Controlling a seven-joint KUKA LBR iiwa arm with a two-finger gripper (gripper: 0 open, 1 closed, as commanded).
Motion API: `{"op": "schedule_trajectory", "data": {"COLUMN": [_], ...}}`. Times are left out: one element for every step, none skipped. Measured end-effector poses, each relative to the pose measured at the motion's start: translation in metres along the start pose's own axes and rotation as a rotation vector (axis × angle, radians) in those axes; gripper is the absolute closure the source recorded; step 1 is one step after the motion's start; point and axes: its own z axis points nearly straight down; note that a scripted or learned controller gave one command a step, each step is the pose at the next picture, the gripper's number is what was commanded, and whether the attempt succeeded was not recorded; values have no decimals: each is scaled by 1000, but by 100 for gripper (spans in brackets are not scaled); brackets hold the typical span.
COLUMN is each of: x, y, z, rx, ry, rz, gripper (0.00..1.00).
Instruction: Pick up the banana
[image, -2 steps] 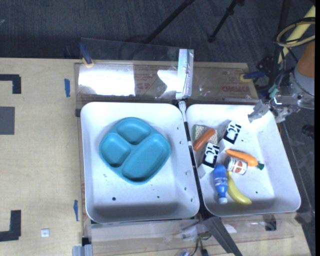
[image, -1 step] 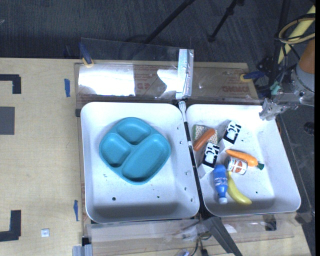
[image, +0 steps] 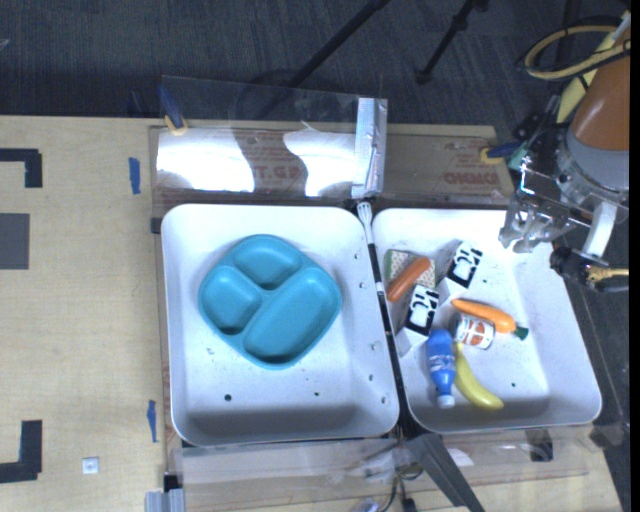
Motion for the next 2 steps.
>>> {"op": "schedule_trajectory", "data": {"x": [0,1], "y": [0,0], "z": [0,-10], "rx": [0,-1], "ry": [0,-1], "rz": [0,-3], "gripper": [0,100]}}
